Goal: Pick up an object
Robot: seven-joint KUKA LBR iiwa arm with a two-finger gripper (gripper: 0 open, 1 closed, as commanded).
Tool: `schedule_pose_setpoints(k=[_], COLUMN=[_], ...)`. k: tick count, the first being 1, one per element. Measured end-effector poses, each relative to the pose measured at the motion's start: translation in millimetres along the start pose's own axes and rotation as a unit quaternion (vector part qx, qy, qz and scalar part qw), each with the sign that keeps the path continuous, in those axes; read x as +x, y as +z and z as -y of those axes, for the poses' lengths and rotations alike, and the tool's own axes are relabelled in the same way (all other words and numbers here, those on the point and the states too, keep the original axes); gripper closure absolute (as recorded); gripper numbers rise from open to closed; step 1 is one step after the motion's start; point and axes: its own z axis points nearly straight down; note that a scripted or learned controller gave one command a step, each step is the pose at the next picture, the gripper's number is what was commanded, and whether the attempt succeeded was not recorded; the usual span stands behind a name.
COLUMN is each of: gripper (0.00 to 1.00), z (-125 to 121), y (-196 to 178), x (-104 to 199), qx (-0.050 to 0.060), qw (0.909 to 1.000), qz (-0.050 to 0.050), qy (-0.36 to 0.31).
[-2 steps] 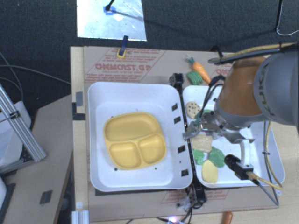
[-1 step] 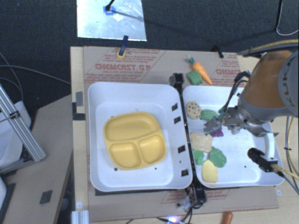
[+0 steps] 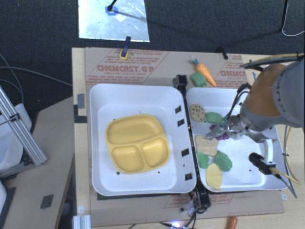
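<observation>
Though crowded by toy food, end effector

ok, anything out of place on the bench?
Yes: a toy carrot lies on the board behind the right bin, outside both bins, while the other small items sit inside that bin. An orange piece also lies on the board at the front edge. The yellow tray sits slightly askew in the left bin.

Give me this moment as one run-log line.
phase: reach | gripper: low in right bin, among toy food beside green piece | grasp: unconfirmed | yellow tray: left bin
</observation>
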Motion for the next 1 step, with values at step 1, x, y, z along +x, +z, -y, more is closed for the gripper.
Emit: schedule_pose_setpoints(k=[1], gripper=[0.00], z=[-57.3], y=[-4.2], x=[18.3], qx=[-0.002], qw=[1.0000], qz=[0.000], qy=[-0.006])
